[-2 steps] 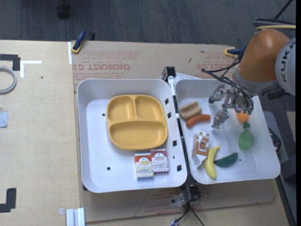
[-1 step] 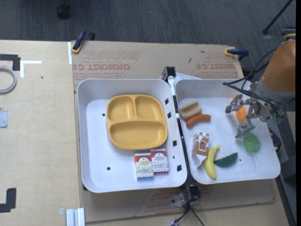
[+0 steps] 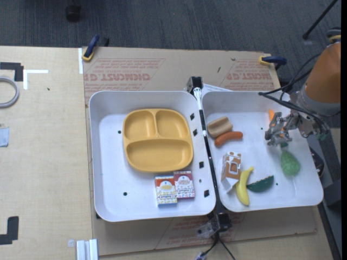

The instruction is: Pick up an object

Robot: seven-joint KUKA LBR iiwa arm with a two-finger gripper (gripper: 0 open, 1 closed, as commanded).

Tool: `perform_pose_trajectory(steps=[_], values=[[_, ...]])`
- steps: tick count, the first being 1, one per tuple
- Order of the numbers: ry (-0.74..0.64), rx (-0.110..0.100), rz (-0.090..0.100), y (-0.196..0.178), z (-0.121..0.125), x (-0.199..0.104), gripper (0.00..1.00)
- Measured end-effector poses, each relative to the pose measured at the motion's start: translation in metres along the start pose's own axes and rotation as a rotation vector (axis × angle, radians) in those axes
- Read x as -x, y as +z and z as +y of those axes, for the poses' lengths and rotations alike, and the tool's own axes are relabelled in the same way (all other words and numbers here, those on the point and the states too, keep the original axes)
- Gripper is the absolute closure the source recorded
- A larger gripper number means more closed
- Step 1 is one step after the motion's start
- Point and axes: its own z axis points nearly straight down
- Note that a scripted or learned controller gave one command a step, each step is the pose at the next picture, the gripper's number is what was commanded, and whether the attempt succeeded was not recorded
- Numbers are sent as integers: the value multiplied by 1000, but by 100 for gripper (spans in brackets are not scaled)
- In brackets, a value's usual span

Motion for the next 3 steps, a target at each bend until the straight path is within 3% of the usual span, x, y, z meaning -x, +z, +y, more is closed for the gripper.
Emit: perform_pose_trajectory(steps=[1, 2, 3], values=[[-1, 0, 0, 0, 0, 0, 0], [4, 0, -5, -11, 0, 1, 100], [510, -2, 4, -93, 53, 16, 100]])
